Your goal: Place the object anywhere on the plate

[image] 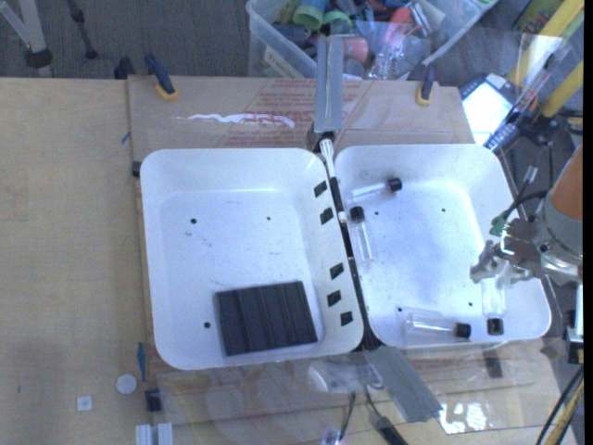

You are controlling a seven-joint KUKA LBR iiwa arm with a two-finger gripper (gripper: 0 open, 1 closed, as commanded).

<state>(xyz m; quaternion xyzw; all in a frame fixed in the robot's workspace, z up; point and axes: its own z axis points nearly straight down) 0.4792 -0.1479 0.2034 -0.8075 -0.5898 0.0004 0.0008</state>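
Plate: dark grey, ribbed, flat in left bin, front area.
Tubes: 4 clear, black-capped, in right bin; 1 at front, 1 at back.
Gripper: over right bin's right edge; fingers' state cannot be told; vertical tube just below.

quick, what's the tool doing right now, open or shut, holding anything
tool: over the right bin, a clear tube appears to hang between its fingers.
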